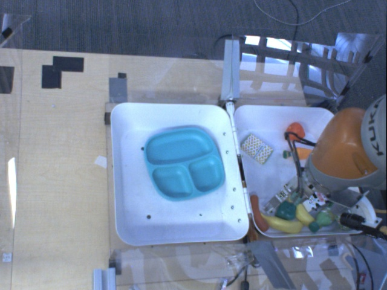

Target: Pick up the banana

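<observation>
Clutter is judged to be the main hazard: the banana (283, 223) lies along the near wall of the right bin (266, 180), packed in among other pieces, so a neighbour could be caught or pushed in its place. A dark green toy (285, 210) sits right against its upper side, a yellow-green piece (304, 215) touches its right end, and a red-orange sausage-like item (259, 214) lies just beside its left end in the bin's corner. A slip could also be caused by the wall, since a fruit lying so close to it leaves little room on that side. The gripper (300, 197) is seen just above this cluster, under the orange band (341, 147) of the arm, but its tips are lost among the objects, so whether the fingers are open or closed cannot be told, and nothing can be said to be held. The banana is seen as a short, curved, plain yellow toy, smooth-looking and lying flat. A patterned packet (257, 148) lies well apart, and a blue divided tray (183, 163) rests in the left bin (130, 180).
</observation>
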`<state>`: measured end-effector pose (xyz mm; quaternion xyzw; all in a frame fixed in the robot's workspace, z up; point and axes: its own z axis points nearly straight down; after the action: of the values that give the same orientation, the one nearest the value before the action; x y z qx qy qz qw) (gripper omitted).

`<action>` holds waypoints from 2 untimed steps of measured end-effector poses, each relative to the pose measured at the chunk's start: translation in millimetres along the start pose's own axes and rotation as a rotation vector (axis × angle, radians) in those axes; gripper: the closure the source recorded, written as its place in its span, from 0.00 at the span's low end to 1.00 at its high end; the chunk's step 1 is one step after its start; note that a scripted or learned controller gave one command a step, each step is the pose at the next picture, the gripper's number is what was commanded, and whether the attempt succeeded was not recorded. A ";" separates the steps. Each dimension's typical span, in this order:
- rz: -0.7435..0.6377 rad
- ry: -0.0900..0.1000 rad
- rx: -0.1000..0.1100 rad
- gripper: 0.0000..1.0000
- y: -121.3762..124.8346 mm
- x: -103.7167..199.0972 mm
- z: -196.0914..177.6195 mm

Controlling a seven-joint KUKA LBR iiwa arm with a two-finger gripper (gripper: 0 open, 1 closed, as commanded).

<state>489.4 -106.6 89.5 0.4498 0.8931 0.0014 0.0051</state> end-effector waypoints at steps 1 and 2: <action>0.000 -0.003 -0.005 1.00 2.3 -0.1 -11.4; 0.000 -0.002 -0.005 0.00 2.2 0.0 -11.3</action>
<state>491.1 -105.3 100.8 0.4499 0.8931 0.0031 0.0072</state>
